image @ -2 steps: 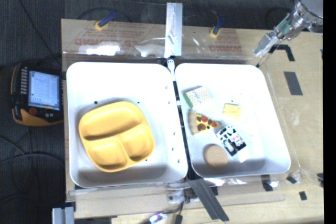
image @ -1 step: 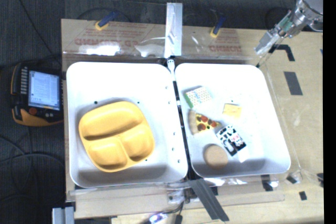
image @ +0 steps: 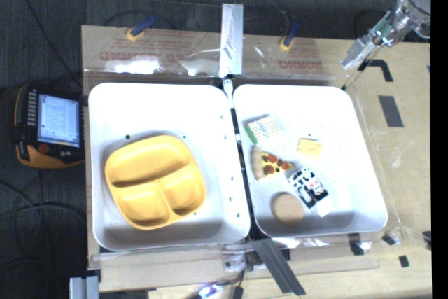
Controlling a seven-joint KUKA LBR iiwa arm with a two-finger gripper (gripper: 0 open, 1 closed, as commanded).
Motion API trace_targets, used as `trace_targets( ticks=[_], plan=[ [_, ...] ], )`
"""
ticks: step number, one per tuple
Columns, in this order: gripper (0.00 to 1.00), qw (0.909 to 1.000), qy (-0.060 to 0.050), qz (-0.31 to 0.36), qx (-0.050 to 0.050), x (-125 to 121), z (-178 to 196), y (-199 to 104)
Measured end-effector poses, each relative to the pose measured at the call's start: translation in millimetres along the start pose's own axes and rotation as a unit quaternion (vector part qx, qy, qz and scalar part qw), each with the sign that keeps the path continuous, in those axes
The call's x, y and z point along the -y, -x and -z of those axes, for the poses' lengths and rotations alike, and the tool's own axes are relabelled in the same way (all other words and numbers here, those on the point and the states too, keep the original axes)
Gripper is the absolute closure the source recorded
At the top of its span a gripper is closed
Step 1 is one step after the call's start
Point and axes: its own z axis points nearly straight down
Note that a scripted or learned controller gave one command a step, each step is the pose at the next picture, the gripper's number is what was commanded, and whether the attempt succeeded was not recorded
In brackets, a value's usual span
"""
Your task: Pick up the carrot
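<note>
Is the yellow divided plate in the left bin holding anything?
Empty. The yellow divided plate lies flat in the left bin, and all of its compartments show bare yellow surface.

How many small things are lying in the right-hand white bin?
5: a speckled green-white block near the divider, a yellow piece at centre, a red-spotted slice below the block, a black-and-white item, and a tan round in front.

A yellow divided tray [image: 155,181] is seen lying in the left bin [image: 105,108]. In the right bin [image: 364,150], a green-dotted white packet [image: 264,128] is found at the far left, a small yellow block [image: 309,145] to its right, and a black-and-white patterned item [image: 308,186] beside a round tan disc [image: 287,208] at the near side. A handheld screen device [image: 50,124] is placed left of the bench.
</note>
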Motion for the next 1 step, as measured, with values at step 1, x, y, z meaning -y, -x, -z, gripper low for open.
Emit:
trace_targets(
  ticks=[1],
  plan=[
    [1.00,1.0000,0.000,0.000,0.001,-1.3,8.7,0.1]
  ],
)
